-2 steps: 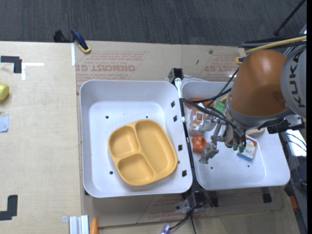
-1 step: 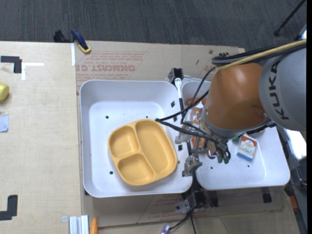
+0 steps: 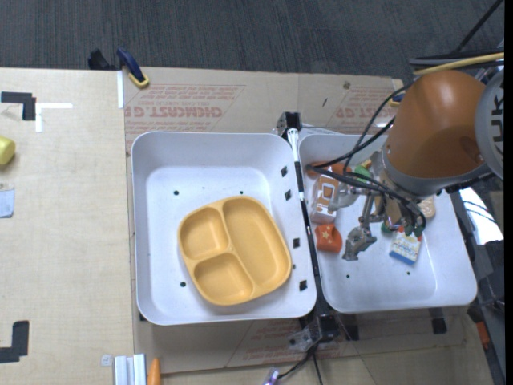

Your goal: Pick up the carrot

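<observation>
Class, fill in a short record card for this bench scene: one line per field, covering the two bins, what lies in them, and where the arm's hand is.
left bin: holds a yellow three-compartment plate
right bin: holds a red tomato-like toy, a small white and orange box, a blue and white packet, other items partly hidden by the arm
carrot: cannot pick out; an orange piece shows near the back
hand: low over the right bin, beside the red toy
outside bins: yellow object at far left

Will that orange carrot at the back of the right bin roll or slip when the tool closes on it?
Likely to roll: the visible part of the orange carrot looks rounded. Probably light, since it looks small beside the small printed box. Black cables cross it, so its full shape is uncertain.
</observation>
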Robot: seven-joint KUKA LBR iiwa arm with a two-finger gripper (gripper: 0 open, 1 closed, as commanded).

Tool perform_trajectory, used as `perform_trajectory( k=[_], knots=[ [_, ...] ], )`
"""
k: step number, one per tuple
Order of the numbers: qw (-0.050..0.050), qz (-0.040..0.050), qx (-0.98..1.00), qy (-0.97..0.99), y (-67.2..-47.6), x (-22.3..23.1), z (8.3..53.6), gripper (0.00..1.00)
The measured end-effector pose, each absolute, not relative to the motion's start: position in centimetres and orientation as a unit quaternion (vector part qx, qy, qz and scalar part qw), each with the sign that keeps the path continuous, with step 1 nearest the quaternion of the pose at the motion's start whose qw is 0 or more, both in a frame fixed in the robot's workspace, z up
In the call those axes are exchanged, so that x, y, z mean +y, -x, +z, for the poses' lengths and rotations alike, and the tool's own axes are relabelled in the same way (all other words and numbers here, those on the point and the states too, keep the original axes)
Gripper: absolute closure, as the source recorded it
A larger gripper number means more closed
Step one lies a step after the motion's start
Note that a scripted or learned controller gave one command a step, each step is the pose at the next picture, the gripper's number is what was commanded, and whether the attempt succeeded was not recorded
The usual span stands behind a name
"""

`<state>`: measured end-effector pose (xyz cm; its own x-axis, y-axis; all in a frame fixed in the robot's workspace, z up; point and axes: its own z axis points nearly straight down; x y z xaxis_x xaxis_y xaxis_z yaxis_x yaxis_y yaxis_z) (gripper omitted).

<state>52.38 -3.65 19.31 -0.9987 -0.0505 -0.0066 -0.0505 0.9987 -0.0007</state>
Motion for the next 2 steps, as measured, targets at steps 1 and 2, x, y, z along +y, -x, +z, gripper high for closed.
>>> perform_trajectory(
  k=[1, 2],
  knots=[
    [0.002, 0.0004, 0.989, 0.147, -48.9, 2.6, 20.6, 0.0],
    [0.001, -0.0001, 0.984, 0.18, -49.9, -1.6, 19.2, 0.0]
  ],
)
